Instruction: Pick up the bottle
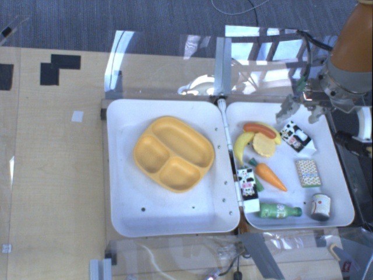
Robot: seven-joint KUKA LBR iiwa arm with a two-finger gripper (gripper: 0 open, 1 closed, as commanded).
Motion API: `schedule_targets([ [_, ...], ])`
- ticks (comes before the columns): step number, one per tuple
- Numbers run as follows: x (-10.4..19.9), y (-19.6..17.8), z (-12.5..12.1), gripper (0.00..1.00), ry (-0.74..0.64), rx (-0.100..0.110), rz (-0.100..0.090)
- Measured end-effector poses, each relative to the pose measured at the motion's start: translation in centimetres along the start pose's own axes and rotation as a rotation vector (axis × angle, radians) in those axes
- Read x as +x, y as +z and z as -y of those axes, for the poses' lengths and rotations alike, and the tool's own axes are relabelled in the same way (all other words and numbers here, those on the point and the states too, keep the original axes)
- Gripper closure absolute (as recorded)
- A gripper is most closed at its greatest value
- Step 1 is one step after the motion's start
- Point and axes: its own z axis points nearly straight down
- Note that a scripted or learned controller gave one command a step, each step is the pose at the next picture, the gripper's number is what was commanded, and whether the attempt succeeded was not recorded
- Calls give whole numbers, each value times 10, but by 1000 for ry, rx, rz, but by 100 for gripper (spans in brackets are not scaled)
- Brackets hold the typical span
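Two white bins sit side by side on the desk (52, 174). The left bin (125, 209) holds a yellow divided plate (173, 153). The right bin (344, 200) is crowded with small things, and the bottle (280, 210) lies among them, on its side at about 6 o'clock in that bin, close to the near wall. It is green, with a pale label band around its middle and its cap end pointing toward 3 o'clock, where a small can (320, 206) stands just beside it. A carrot (271, 177) lies a little beyond the bottle toward 12 o'clock, and a cow-print carton (248, 186) lies at its 10 o'clock against the bin's left wall.

The claw (300, 111) hangs over the far edge of the right bin, at about 12 o'clock, well apart from the bottle. Its two fingers look spread fairly wide, with nothing between them.

Judging by its look, the bottle is a light, stiff plastic toy with a smooth, rounded body, so it may roll or slip sideways if pinched off centre. The best hold is probably across the middle, at the label band, fingers closing from 12 and 6 o'clock, though the near wall leaves little room.
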Motion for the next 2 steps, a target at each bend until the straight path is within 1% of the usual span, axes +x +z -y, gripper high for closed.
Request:
schedule_targets([
  [1,-8,-19,-1,0,-61,-2,0],
  [2,2,106,2,0,-94,1,-1],
])
